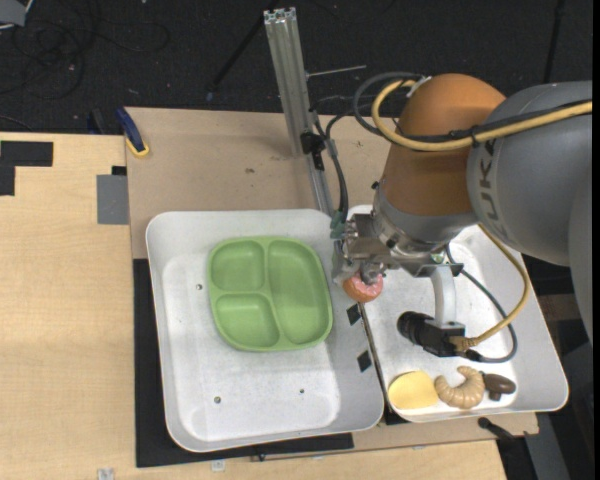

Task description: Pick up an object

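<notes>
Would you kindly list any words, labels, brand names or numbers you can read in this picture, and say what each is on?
"KU": large pale letters running down the grey arm link, cut off at the orange band; the rest is hidden.
No text shows on the green divided plate or the white bins.

My arm (520, 168) reaches in from the right — orange band (442, 148) bulging above the wrist, pointing down. The gripper (361, 280) hangs low at the bins' shared edge — fingers closed around a pinkish object (363, 288).
</notes>
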You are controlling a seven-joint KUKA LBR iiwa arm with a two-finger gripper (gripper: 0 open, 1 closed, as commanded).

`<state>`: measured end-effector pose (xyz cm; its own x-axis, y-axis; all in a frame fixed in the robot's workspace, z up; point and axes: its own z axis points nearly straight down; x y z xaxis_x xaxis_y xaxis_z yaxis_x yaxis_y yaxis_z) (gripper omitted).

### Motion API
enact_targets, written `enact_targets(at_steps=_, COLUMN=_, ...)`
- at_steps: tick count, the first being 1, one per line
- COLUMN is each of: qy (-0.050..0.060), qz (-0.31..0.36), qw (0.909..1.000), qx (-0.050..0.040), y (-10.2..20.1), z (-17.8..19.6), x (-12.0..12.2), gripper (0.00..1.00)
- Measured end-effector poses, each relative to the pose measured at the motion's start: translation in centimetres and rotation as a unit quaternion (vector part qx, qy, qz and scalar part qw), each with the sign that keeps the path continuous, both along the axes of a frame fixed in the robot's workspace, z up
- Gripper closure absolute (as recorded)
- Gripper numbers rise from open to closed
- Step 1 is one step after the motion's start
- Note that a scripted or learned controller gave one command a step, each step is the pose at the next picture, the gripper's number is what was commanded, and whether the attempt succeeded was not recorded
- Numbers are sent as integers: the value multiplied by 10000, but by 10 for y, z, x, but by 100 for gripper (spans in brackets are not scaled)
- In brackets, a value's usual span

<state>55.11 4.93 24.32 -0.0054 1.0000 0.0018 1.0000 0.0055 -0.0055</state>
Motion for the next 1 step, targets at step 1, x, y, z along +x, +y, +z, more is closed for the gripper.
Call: enact_targets(at_steps=1, qy=8, qz=-2, qw=10000, qx=-4, y=49, z=-17, x=-27, gripper=100)
